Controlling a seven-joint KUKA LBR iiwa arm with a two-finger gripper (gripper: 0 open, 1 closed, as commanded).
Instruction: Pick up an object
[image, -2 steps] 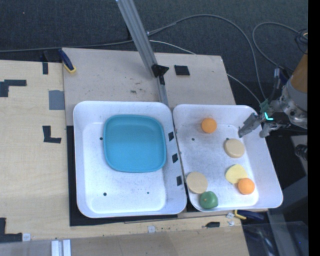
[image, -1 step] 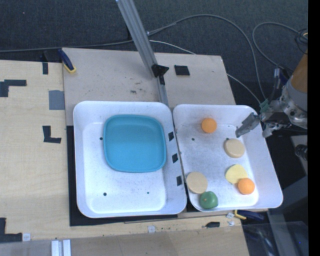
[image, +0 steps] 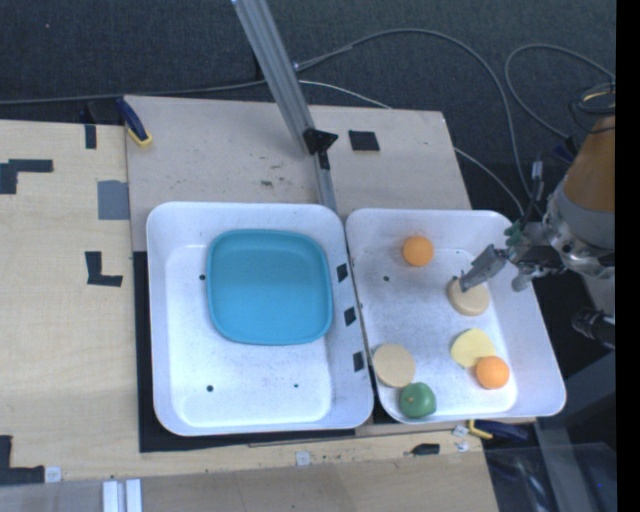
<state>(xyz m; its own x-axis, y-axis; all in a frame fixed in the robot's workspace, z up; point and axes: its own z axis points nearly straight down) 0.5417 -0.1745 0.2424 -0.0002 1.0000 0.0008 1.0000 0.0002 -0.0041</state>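
Nothing has been lifted yet, as far as the view tells: every object rests on the floor of the right bin (image: 520, 330), toward the right of the frame. The gripper (image: 487, 270) reaches in from the right edge and sits low over a tan disc (image: 468, 298) in the middle of that bin, its dark tip just at the disc's upper rim; whether it touches the disc is unclear. I cannot tell how the gripper is set, since its tip reads as one dark wedge against the white floor. The disc looks like the likely target, so the grasp and the lift are both left to do. Other candidates lie apart from it: an orange ball (image: 418, 250) higher in the bin, a yellow piece (image: 470, 347) with a second orange ball (image: 491, 372) touching it lower right, and a second tan disc (image: 393, 364) beside a green ball (image: 417, 400) at the bottom. The left bin (image: 175, 300) holds a blue plate (image: 270, 285). The arm's upper part is cut off at the right edge.
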